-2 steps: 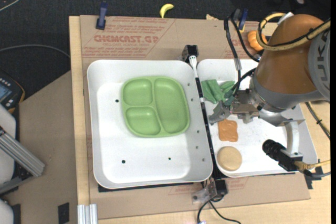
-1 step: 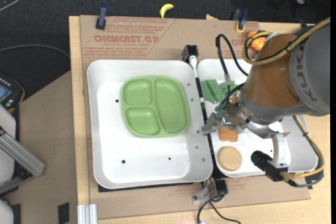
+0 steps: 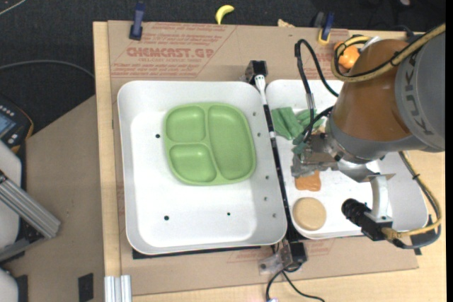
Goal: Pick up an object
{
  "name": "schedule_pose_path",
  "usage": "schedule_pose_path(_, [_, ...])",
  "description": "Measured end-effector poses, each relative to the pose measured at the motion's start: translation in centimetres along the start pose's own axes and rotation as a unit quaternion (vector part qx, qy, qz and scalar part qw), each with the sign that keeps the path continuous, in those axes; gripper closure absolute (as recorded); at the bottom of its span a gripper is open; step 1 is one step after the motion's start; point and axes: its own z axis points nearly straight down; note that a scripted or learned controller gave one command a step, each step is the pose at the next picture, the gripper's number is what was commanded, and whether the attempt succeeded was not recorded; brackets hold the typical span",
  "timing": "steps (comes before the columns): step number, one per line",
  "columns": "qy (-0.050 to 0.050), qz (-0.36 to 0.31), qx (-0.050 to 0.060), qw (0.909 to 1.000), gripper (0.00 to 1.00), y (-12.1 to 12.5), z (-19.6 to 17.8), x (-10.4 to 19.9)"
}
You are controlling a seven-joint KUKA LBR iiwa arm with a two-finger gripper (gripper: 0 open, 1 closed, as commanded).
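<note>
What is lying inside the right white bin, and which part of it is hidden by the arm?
In the right bin lie a green cloth-like item, an orange piece and a round tan disc. The arm covers most of the bin's middle and right, so anything beneath it is hidden.

Grey arm (image 3: 417,99) reaching from right, orange band, gripper (image 3: 306,158) pointed down

A light green plastic plate with three compartments (image 3: 210,143) lies in the middle of the left shallow white bin (image 3: 141,223), flat on its floor. In the right shallow white bin (image 3: 283,92), the grey arm with its orange band (image 3: 371,106) hangs over the middle, its gripper (image 3: 308,159) low beside a crumpled dark green cloth (image 3: 287,122) near the bin's left wall. Just below the gripper lies a small orange block (image 3: 308,184), and a round tan disc (image 3: 309,213) sits by the bin's near edge.
</note>
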Motion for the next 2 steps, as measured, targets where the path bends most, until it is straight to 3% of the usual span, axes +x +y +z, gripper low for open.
schedule_pose_path(1, [0.003, -0.006, -0.009, 0.9999, 1.00, 0.3, -15.6, 7.0])
schedule_pose_path(2, [0.001, -0.002, -0.007, 1.0000, 1.00, 0.1, -26.9, 6.7])
